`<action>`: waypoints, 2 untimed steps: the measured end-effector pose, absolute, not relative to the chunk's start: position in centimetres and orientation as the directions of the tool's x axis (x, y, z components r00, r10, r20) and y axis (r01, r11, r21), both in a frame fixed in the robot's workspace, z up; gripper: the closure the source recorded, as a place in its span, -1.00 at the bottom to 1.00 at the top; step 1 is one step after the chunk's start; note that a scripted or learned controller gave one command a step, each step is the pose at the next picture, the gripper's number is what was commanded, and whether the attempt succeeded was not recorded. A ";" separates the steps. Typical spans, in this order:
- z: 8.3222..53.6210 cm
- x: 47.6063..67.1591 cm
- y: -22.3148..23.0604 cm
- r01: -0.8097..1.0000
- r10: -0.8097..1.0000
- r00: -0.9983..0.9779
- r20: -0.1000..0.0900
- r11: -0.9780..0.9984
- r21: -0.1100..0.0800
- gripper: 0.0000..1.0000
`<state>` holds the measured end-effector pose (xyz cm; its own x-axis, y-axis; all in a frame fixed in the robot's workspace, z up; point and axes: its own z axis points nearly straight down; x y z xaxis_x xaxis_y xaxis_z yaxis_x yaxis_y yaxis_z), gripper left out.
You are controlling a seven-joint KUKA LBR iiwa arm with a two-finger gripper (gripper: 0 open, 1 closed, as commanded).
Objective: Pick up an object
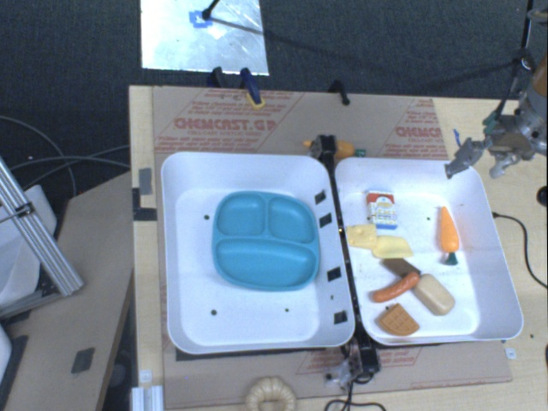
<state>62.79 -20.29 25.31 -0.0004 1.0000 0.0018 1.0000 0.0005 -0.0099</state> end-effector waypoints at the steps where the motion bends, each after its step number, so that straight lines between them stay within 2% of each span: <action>1: 26.1 63.0 -20.2 1.000 1.000 -0.004 -0.001 0.004 0.002 -1.00; 2: 21.9 63.4 -20.2 1.000 1.000 -0.003 -0.001 0.003 0.000 -1.00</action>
<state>63.42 -20.19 21.94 -0.0033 1.0000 -0.0008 1.0000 0.0033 -0.0001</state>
